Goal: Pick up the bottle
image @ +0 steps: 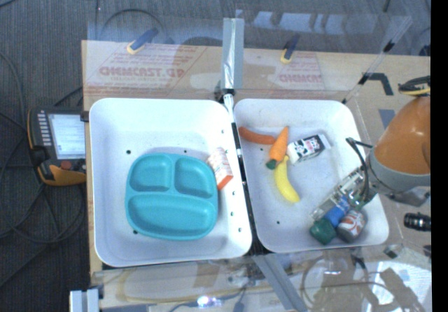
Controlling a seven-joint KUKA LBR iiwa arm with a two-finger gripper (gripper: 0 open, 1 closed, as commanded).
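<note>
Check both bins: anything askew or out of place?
One thing: the small white pill bottle with the orange label lies tipped on its side against the right wall of the left white bin, beside the turquoise compartment plate. The gripper is over the right white bin, away from it.

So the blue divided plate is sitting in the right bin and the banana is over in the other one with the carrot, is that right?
Not quite. The camera view shows the blue divided plate in the left bin, not the right one. The banana does lie in the other bin, just below the carrot.
</note>
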